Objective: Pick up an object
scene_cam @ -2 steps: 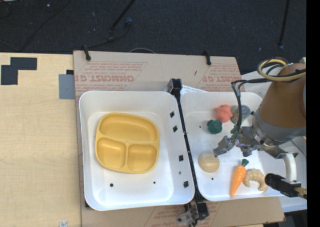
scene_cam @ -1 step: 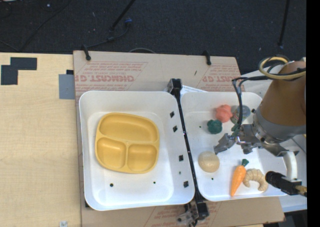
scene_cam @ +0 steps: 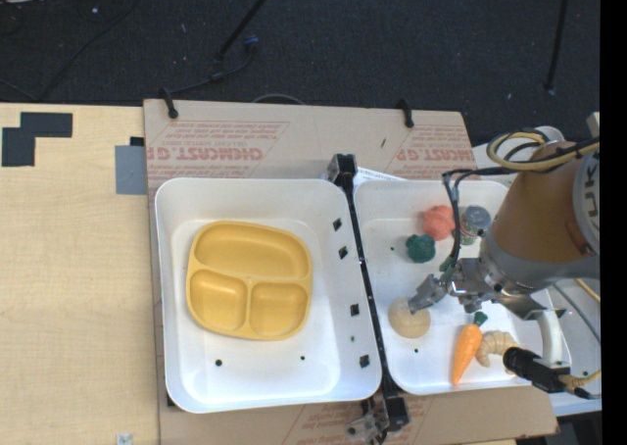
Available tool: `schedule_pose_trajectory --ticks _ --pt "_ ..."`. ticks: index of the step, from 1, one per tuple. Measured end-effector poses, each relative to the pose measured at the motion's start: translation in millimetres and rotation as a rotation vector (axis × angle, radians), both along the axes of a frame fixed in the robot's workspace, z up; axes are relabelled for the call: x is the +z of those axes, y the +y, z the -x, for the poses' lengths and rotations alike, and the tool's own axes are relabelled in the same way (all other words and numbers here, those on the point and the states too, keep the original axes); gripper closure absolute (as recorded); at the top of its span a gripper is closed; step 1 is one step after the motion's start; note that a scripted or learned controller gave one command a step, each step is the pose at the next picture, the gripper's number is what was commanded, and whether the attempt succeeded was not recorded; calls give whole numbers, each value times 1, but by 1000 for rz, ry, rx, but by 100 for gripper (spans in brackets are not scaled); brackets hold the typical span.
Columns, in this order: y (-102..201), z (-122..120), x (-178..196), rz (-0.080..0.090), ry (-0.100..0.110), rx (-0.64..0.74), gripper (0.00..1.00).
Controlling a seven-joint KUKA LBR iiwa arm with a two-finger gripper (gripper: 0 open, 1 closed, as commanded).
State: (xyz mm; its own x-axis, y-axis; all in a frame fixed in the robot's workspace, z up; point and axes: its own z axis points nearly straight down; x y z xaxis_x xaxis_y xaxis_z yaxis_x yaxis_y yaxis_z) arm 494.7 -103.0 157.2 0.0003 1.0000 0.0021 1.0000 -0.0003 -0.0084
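an orange carrot [scene_cam: 466, 353] is lying nearest, in the right bin [scene_cam: 392, 208], with a beige piece [scene_cam: 497, 344] touching it. the gripper [scene_cam: 427, 298] is being held spread just above a cream ball [scene_cam: 409, 320]. farther back, green [scene_cam: 421, 248] and red [scene_cam: 439, 222] items are resting. a yellow divided tray [scene_cam: 250, 278] is sitting in the left bin [scene_cam: 176, 237].

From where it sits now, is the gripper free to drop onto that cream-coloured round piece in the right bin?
Probably yes. The gripper hangs right above the cream round piece, whose top is uncovered. The toy carrot and green piece lie apart from it.
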Motion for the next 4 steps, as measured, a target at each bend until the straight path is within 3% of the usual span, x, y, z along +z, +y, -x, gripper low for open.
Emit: schedule_pose_trajectory --ticks 1,2,3,4 --pt "2 -7 -48 0 0 0 0" --pt "3 -6 -71 1 -4 0 0" --pt "2 -6 -60 0 -3 -4 100" --pt "4 -2 -17 2 -8 1 100"
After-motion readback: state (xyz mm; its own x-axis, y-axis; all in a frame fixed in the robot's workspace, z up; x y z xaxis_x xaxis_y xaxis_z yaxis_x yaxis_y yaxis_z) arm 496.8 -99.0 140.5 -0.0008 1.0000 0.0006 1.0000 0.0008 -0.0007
